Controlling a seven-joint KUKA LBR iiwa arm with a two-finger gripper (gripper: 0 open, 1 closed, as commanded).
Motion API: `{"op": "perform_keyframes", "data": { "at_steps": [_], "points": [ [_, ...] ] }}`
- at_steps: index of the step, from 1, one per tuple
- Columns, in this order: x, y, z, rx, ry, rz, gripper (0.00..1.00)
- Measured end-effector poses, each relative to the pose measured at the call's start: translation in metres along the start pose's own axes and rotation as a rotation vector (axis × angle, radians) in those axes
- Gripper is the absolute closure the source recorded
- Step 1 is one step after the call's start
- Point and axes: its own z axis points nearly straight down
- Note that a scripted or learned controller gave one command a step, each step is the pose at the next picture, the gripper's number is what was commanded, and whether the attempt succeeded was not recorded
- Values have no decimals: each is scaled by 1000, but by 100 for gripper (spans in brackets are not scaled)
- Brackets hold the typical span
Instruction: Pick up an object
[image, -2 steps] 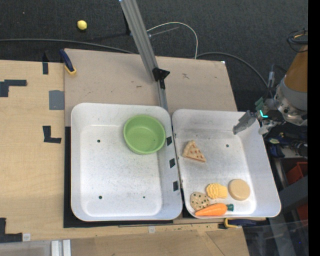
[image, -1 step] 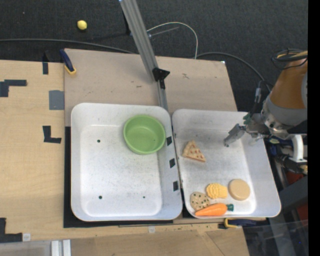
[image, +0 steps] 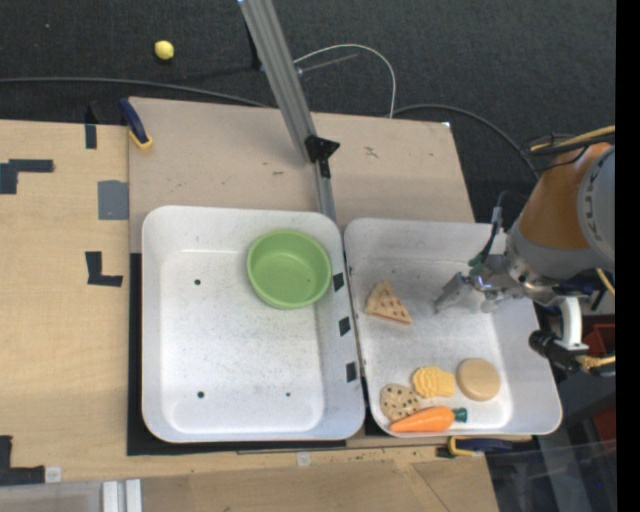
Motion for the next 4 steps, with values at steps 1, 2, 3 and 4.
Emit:
{"op": "perform_keyframes", "data": {
  "at_steps": [1, 2, 3, 4],
  "points": [
    [1, 0, 27, -8, -3, -1, 0],
    [1, 0, 16, -7, -2, -2, 100],
    [-3, -4, -44, -13, -3, 0, 100],
    [0, -5, -87, -12, -3, -1, 100]
  ]
}}
